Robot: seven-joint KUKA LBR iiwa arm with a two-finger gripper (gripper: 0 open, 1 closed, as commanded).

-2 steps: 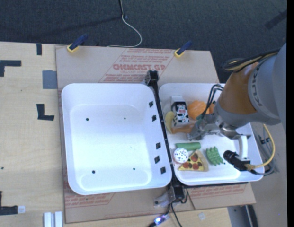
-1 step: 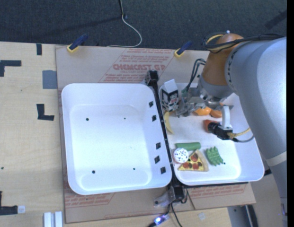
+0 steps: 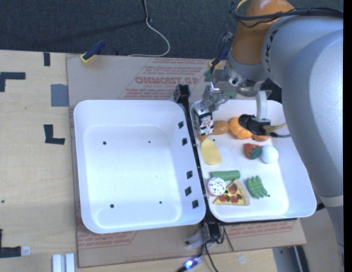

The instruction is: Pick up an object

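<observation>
My gripper (image 3: 207, 110) hangs over the back left corner of the right bin (image 3: 295, 197). Right under its tip, against the wall between the bins, is a small white object with black and red marks (image 3: 205, 124); whether it is held or just standing there is not visible. Beside it lie a brown bread-like piece (image 3: 220, 127) and an orange toy fruit (image 3: 239, 127). A yellow pear-shaped piece (image 3: 210, 151) lies just in front of the gripper.
Further forward the right bin holds a red and green piece (image 3: 252, 151), a white egg (image 3: 270, 154), a green cucumber (image 3: 225, 175), a spotted white disc (image 3: 216, 186), a pizza slice (image 3: 232, 195) and a green leafy piece (image 3: 256, 186). The left bin (image 3: 85, 152) stands alongside.
</observation>
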